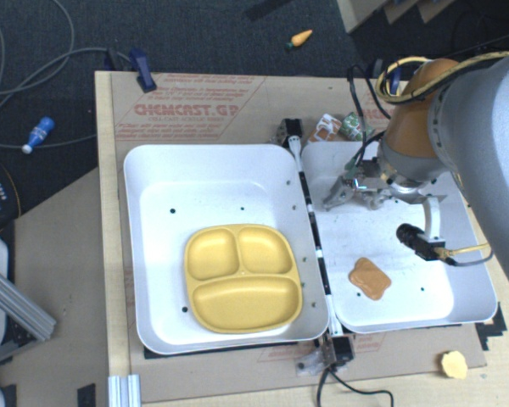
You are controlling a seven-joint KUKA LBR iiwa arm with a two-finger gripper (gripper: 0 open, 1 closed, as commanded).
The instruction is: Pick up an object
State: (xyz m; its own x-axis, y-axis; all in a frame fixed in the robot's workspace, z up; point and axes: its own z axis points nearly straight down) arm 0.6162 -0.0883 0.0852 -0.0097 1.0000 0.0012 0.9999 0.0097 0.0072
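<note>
Looking down on the bench, we take the right bin point(458, 308) as our landmark, 1 of 2 shallow white bins that sit side by side and touch along their inner walls. Inside the right bin, near its front edge and toward the shared wall, lies a small brown piece shaped like a slice of toast point(370, 277); it rests flat on the bin floor with bare white around it. Over the back half of the same bin we see the gripper point(349, 189), reaching in at the end of the grey arm point(483, 134), whose orange band point(411, 130) sits just above the wrist. The gripper is well apart from the toast piece and nothing shows between its fingers, but we cannot tell how wide they stand. A black cable fitting point(417, 241) hangs off the wrist between the gripper and the toast piece.

Left of the right bin, the left bin point(144, 185) holds a yellow plate with 3 compartments point(241, 276), lying flat toward its front. Behind the right bin, at its back corner, a few small packets point(338, 127) rest on the bench. Beyond its front right corner lies a small yellow lump point(454, 364).
</note>
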